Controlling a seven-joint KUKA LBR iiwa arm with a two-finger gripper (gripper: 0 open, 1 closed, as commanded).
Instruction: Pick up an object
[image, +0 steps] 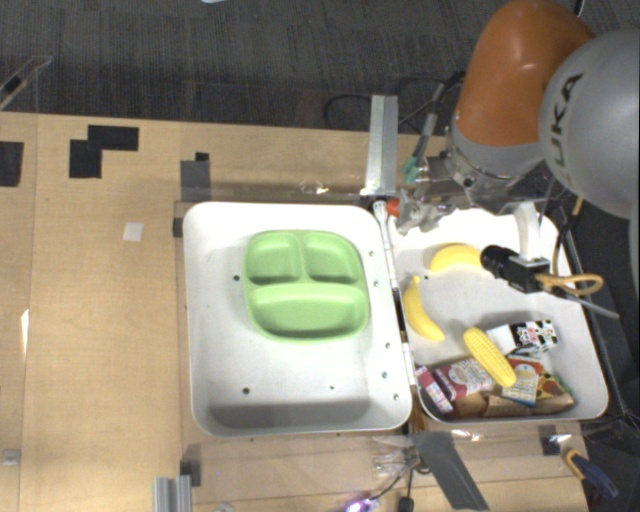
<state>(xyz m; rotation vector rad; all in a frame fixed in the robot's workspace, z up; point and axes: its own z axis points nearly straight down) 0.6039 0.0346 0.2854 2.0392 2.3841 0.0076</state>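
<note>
The grey arm with its orange band hangs over the far end of the right-hand white bin (598, 385), and its gripper (428, 205) sits at that bin's far left corner, close to the metal divider post. Whether the fingers are wide or narrow I cannot tell; the wrist hides them, and nothing is seen between them.

The likely targets all lie in that right bin: a yellow plastic banana (420, 312) along the left wall, a yellow rounded lemon-like piece (455, 259) just far of it, a yellow corn cob (490, 358) toward the middle, orange-handled scissors (545, 280) at the right, and a heap of printed packets (495, 388) at the near end. The left bin (205, 330) carries a green sectioned plastic tray (303, 283).

The risks, as I judge them: a descent this near the corner could strike the bin wall or the divider; the curved banana lying against the wall leaves little room for one finger; the smooth rounded pieces may squirt out of a closing grip.
</note>
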